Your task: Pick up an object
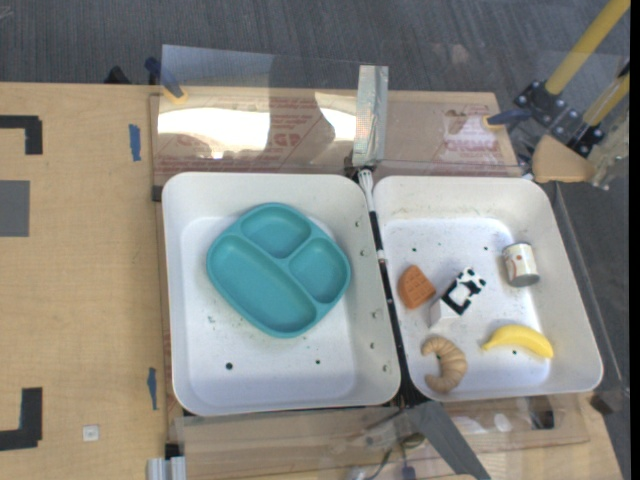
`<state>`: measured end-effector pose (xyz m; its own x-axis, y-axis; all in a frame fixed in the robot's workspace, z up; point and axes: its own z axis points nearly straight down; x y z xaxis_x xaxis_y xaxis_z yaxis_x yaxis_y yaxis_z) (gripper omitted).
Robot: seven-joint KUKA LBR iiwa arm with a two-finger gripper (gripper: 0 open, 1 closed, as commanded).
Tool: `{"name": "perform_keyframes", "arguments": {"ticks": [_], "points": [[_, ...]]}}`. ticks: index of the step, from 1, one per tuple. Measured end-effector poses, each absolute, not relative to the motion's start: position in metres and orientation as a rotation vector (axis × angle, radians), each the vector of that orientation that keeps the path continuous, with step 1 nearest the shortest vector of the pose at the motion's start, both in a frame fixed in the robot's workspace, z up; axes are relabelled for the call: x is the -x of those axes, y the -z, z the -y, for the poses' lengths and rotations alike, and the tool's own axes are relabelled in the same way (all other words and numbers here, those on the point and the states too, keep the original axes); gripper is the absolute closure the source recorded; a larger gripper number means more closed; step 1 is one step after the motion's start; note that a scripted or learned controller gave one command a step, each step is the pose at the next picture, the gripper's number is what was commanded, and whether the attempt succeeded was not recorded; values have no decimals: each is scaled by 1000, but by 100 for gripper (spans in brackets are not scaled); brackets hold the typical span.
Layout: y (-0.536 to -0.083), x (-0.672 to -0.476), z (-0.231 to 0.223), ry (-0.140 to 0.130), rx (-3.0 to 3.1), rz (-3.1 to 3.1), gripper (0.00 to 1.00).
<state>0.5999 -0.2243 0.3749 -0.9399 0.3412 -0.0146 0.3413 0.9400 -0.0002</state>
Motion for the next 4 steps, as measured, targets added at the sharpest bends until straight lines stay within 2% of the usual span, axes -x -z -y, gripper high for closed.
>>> {"name": "perform_keyframes", "arguments": {"ticks": [1, 2, 3, 4], "points": [[-434, -546, 224, 1, -950, -2983, 100], [-488, -511, 224, 1, -1281, -2857, 100], [-487, -538, 223, 4, -348, -3113, 100], [-487, -514, 223, 2, 394, -3111, 100]]}}
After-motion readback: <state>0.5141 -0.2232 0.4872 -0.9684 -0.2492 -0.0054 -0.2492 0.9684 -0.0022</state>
